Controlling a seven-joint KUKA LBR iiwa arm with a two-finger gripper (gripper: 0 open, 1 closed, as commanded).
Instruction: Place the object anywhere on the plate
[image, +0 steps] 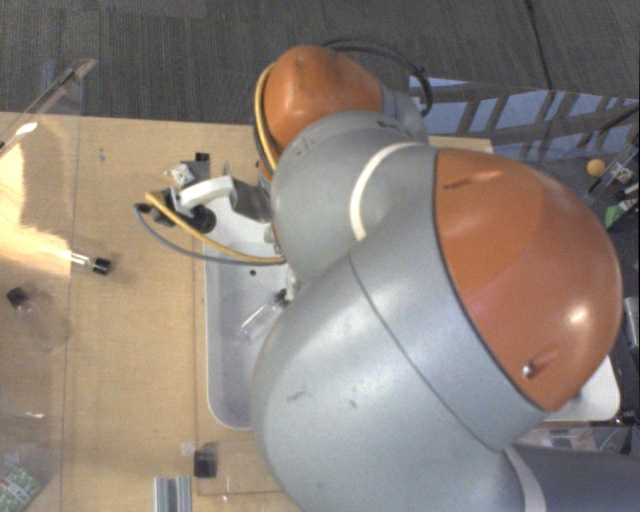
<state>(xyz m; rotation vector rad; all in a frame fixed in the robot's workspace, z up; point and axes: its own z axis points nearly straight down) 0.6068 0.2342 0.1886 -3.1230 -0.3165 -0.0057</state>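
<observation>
My grey arm with its orange band reaches in from the right and covers most of both bins. Only the left strip of one white bin is visible. A small pale grey part of my gripper pokes out from under the arm over that strip of bin floor. I cannot make out a plate or an object in the visible part of the bin; the arm hides the rest.
The wooden bench lies left of the bin. A small black cap on a white rod and another dark bit rest on it. A black block sits near the front edge.
</observation>
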